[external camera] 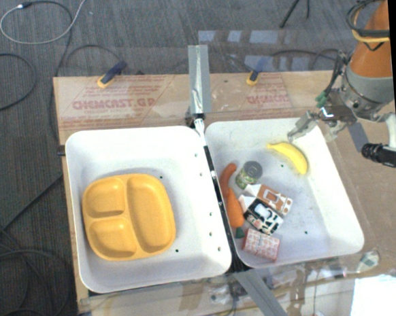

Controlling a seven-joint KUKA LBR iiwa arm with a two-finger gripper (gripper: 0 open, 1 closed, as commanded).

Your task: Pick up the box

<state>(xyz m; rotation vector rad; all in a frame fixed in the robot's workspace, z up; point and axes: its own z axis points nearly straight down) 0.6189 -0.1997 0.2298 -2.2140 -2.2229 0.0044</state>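
Spread, empty two-finger tool [309, 126] poised over the bin's far edge, clear of the white-and-orange printed cardboard box [269, 207] awaiting approach.

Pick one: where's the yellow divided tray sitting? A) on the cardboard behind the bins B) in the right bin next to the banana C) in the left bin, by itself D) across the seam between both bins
C: the yellow divided tray lies flat inside the left bin, while the banana, the carrot and the box all lie in the right bin.
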